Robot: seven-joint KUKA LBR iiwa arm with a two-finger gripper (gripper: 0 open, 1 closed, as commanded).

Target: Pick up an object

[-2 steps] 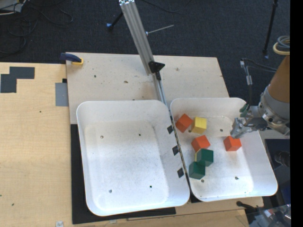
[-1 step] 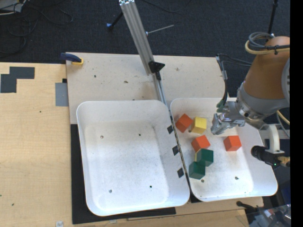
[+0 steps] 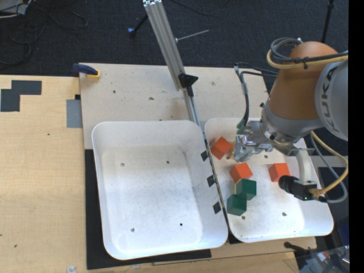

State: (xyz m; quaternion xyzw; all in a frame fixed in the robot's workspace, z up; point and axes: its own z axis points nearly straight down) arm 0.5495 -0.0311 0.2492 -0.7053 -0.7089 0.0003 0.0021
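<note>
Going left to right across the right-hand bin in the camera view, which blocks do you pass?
Orange block by the divider → lower green block → orange block at the far right. The middle orange and upper green blocks overlap these in x, so omitted.

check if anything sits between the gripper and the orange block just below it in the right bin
Nothing visible does. The gripper hangs just above the middle orange block, with bare bin floor between them. A green block touches that block's far side.

The letters "KUKA", partly cut off, stand on the grey arm point(image 3: 335, 95).
</note>
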